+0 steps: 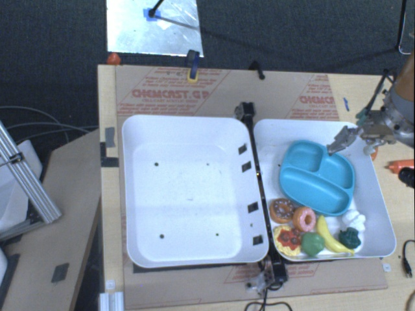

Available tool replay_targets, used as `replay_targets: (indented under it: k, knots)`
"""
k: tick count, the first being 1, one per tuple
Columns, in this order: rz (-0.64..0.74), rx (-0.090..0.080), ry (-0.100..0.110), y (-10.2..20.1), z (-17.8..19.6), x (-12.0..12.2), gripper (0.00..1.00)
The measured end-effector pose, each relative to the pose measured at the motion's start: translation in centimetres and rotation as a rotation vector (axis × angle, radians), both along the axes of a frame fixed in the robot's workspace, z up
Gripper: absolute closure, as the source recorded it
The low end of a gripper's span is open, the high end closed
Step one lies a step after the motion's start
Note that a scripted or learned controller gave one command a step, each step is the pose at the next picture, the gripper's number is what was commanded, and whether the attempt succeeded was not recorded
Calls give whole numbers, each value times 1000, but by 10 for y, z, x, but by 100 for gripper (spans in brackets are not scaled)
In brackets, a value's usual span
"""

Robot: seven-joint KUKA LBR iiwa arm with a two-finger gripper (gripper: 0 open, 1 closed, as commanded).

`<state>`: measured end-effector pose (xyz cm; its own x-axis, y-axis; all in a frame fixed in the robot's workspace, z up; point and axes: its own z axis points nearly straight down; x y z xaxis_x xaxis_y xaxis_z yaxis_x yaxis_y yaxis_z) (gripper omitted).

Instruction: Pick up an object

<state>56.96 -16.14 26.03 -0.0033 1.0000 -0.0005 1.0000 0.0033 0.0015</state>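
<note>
I hang my gripper [338, 142] over the blue divided tray [318, 185], which lies just below and left of my jaws, long axis slanting away; whether I'm open or closed, I cannot tell.

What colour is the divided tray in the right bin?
Light blue. The tray shows clearly in the camera view.
</note>
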Motion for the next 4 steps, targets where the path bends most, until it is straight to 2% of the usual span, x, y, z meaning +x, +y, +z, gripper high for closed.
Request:
replay_targets:
  k: [1, 2, 3, 4]
  knots:
    - [2, 1, -11, 38, -144, 28, 0]
    - [4, 0, 3, 45, -175, 102, 0]
    - [-5, 3, 3, -43, -175, 87, 0]
    - [-2, 9, 19, -39, -176, 97, 0]
